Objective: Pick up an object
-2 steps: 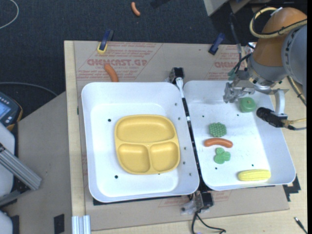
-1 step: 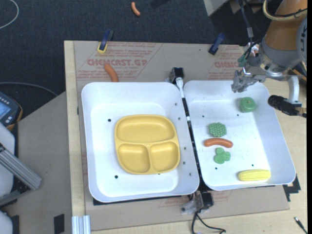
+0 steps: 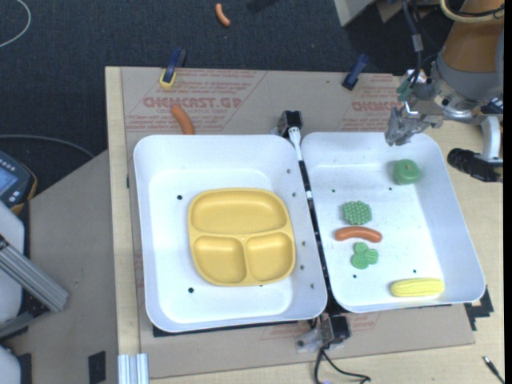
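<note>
Well, the right bin [image 3: 448, 214] holds all the candidates, while the left bin [image 3: 152, 214] has just a yellow divided tray [image 3: 240, 234]. The gripper [image 3: 400, 133] hangs above the right bin's far edge, nothing in it; I can't tell how it is set. Nearest sits the green round piece [image 3: 406, 171], then a green studded piece [image 3: 357, 212], a sausage [image 3: 358, 234], and corn [image 3: 416, 288]. Descending here, it would likely strike the rim or nudge the round piece away.
</note>
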Robot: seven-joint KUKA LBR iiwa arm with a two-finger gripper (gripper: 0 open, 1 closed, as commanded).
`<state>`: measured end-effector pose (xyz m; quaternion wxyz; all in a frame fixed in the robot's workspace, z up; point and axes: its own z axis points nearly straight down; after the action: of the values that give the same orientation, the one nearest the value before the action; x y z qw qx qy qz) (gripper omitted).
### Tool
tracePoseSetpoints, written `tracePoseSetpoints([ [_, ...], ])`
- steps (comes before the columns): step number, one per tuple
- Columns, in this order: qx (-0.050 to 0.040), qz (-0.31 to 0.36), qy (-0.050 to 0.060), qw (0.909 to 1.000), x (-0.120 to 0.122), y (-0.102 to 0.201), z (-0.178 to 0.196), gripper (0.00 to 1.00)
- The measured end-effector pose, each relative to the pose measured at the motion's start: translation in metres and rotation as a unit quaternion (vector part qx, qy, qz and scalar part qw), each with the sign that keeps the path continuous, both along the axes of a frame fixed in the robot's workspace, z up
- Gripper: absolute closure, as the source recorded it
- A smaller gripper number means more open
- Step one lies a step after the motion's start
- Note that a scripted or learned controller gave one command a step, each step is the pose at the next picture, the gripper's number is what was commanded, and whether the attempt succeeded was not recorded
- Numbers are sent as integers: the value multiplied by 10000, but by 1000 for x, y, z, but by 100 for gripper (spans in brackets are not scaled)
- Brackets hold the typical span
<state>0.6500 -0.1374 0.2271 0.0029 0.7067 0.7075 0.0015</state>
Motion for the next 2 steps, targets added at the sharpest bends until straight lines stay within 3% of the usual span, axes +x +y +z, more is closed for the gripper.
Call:
tracePoseSetpoints([
  [2,16,28,17,10000,9,127,-1,100],
])
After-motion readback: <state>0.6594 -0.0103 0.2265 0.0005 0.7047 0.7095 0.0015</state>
